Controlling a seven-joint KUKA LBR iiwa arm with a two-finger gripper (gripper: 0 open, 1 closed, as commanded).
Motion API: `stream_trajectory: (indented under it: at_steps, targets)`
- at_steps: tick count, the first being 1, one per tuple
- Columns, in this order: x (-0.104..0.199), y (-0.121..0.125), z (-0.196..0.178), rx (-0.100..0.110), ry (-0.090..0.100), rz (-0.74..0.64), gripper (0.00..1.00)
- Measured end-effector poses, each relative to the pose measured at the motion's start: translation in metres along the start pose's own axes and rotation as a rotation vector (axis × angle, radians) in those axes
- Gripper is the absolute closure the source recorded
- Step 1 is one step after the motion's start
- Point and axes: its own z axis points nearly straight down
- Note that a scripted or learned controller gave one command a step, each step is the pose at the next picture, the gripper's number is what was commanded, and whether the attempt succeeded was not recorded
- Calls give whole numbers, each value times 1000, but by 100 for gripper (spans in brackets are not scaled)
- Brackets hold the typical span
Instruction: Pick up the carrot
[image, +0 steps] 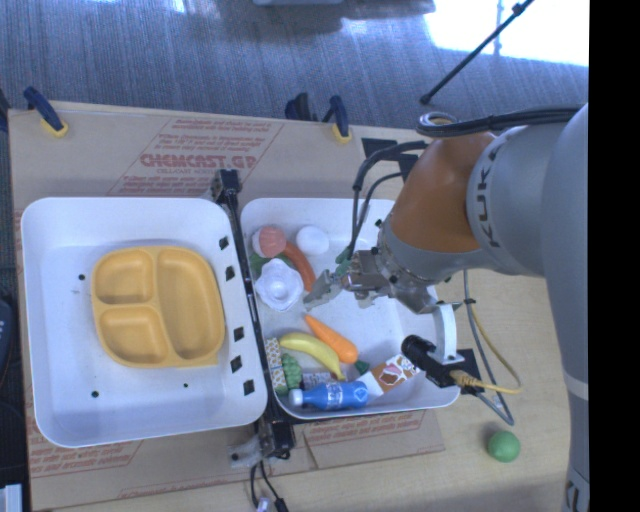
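The arm reads "KUKA"; the tabletop (90, 140) cardboard reads "CHEMCAST GP". The tool (330, 287) hangs over the right bin (430, 400), grip unclear. The carrot (332, 338) lies beside the banana (312, 351), mid-bin.

My gripper (335, 283) hangs over the right bin (420, 400), fingertips just above the carrot (333, 338), nothing between them. Carrot lies tilted at bin centre, banana (312, 351) touching its lower-left side. White cup (278, 286) sits up-left of carrot, blue bottle (332, 396) below it by the bin's near wall. Yellow tray (157, 304) is well left, in the left bin (60, 400). Green ball (503, 445) lies on the bench, down-right of carrot.
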Motion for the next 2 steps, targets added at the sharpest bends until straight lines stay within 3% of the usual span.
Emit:
stream_trajectory:
  at_steps: [1, 2]
  targets:
    - [-15, -11, 94, 0, 0, -99, 0]
    - [-15, -10, 84, 1, -1, -104, 100]
